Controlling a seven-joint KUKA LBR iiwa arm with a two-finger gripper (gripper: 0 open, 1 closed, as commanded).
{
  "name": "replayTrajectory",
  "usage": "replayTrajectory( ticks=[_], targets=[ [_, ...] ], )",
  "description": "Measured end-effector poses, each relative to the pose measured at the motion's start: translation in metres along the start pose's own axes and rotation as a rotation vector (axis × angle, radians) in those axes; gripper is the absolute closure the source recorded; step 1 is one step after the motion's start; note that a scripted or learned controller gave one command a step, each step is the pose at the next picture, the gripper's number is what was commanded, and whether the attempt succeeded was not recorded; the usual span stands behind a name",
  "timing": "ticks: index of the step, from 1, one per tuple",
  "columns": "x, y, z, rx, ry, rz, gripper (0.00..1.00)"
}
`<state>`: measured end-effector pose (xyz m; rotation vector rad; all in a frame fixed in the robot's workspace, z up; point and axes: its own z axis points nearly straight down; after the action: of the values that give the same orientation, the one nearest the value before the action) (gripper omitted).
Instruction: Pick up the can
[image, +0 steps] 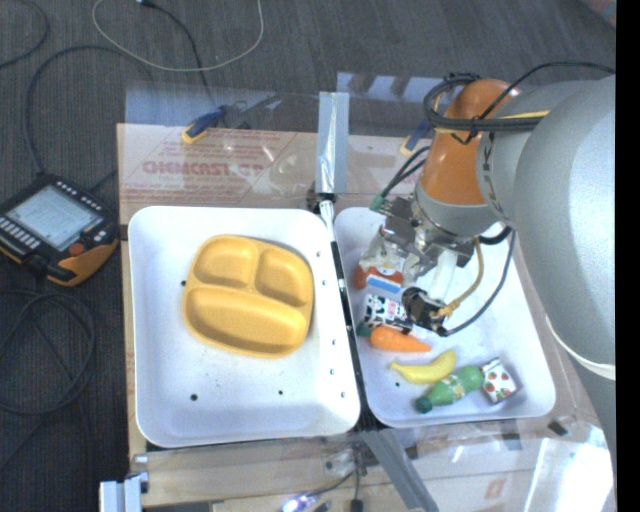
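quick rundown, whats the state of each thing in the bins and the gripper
yellow tray: flat in the left bin, upside down
gripper: low over the right bin
carrot: lying flat
banana: lying flat
green bottle: on its side
can: on its side, untouched

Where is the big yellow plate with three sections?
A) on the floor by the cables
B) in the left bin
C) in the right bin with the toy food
B: the yellow plate lies alone in the left bin, while the banana sits in the right bin.
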<state>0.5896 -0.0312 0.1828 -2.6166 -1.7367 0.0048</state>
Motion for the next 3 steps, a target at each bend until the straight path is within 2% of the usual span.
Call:
replayTrajectory(
  ticks=[1, 2, 3],
  targets=[
    [-0.073, -0.002, 0.079, 0.000, 0.002, -0.033, 1.00],
    [-0.085, -0.005, -0.172, -0.003, -0.002, -0.034, 1.00],
    [-0.138, -0.042, -0.091, 0.000, -0.003, 0.210, 1.00]
  ],
)
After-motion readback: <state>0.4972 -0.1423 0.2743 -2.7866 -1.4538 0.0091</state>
